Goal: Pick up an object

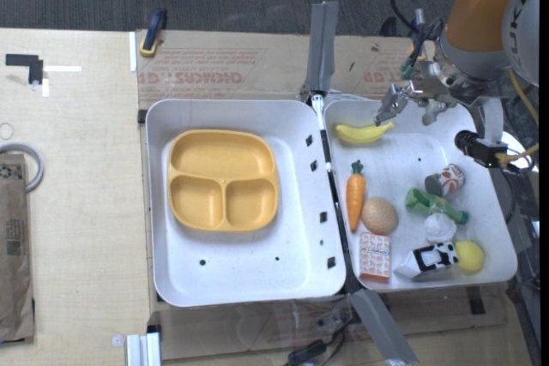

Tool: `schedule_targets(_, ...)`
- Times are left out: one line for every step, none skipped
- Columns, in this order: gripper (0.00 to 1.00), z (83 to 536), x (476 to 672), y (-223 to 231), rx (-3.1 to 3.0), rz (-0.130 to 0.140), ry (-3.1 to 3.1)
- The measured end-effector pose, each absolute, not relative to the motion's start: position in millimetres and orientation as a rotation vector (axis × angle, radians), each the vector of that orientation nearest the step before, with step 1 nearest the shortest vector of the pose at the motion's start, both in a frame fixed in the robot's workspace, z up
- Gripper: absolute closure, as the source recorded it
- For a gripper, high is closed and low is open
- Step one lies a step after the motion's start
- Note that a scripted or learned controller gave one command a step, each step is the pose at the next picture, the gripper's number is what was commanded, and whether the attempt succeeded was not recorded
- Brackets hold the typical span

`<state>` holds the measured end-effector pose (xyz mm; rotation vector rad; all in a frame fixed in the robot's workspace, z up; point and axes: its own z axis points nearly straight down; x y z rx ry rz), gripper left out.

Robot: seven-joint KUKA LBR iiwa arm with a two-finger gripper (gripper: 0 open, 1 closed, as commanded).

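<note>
Fingers point(393, 109) just above the banana's point(364, 132) right tip, spread impossible to tell.

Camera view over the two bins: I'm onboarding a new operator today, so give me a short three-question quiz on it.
1. True or false: the yellow divided tray lies in the left bin.
2. Which item is the gripper nearest? A) carrot B) banana C) lemon
3. Fill in: the small carton lies just below the brown ____.

Key: 1 true; 2 B; 3 egg.
</note>
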<state>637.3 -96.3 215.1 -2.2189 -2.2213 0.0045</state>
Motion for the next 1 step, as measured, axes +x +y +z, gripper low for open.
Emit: schedule_targets(0.0, 138.0, 561.5, -130.6, -1.827, 0.001, -2.554)
